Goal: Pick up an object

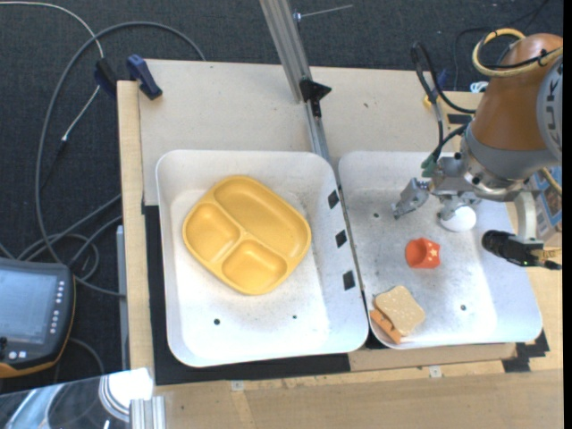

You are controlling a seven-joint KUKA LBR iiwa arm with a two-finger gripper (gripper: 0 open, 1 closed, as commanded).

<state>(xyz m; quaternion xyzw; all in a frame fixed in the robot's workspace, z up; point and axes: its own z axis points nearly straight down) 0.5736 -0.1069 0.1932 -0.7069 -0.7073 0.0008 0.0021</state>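
Camera view | sandwich (398, 314) long axis upper-left to lower-right | tool (427, 197) above bin (500, 329)

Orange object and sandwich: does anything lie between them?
No. In the camera view, only bare white bin floor lies between the orange object and the sandwich.

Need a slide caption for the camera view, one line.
KUKA arm's gripper hovers over right bin near white ball, orange object and sandwich; yellow divided plate in left bin.
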